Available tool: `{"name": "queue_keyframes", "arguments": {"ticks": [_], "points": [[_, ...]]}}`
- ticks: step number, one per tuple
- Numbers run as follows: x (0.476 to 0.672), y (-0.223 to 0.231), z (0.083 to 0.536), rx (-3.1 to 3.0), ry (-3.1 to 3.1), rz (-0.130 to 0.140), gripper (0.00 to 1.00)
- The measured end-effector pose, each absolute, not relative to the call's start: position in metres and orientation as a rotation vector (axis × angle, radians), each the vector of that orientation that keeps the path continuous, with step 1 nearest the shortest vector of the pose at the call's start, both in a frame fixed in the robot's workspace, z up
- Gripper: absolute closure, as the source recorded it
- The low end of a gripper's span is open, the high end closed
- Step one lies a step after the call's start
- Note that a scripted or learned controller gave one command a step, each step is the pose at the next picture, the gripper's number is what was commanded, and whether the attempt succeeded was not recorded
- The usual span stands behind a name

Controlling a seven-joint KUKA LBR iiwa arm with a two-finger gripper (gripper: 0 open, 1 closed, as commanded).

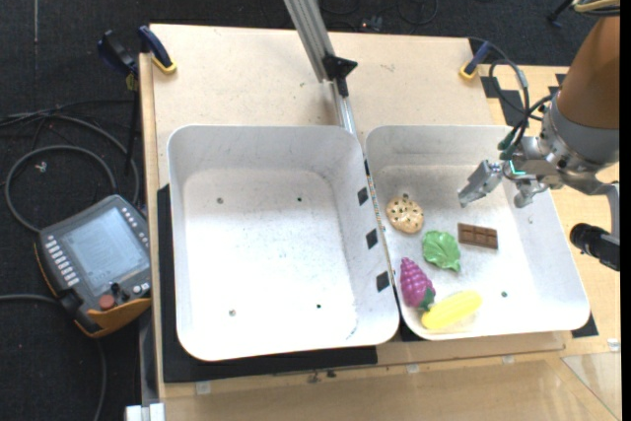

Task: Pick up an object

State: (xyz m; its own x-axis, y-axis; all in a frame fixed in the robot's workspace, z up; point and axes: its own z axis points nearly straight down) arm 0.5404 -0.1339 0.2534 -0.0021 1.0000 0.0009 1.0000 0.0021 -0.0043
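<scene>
You are looking down at two white bins side by side. The left bin [266, 242] lies well to the gripper's left. The right bin [552, 301] sits under the gripper and holds five small toy foods.

Going left to right, all below the gripper: a cookie [404, 212] down and to its left, near the bin's left wall; purple grapes [414, 283] further down; a green leafy piece [443, 249] below and slightly left; a yellow piece [453, 310] lowest of all, touching or just beside the grapes; and a brown chocolate bar [477, 236], the nearest thing, just below the left finger.

The gripper [505, 185] hangs over the upper part of the right bin, fingers spread wide with nothing between them, the arm reaching in from the right.

You appear to be at the approach step: no object is picked yet. Judging from the layout, the next move calls for shifting slightly down toward the chocolate bar or leafy piece, lowering until the fingers straddle one item alone, then closing
</scene>
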Motion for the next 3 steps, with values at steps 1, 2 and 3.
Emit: {"name": "queue_keyframes", "arguments": {"ticks": [1,2,3], "points": [[0.541,-0.134,0.255,-2.221,-2.222,0.000,0.00],[0.544,-0.132,0.212,-2.219,-2.218,0.005,0.00],[0.546,-0.125,0.166,-2.219,-2.219,0.004,0.00]]}}
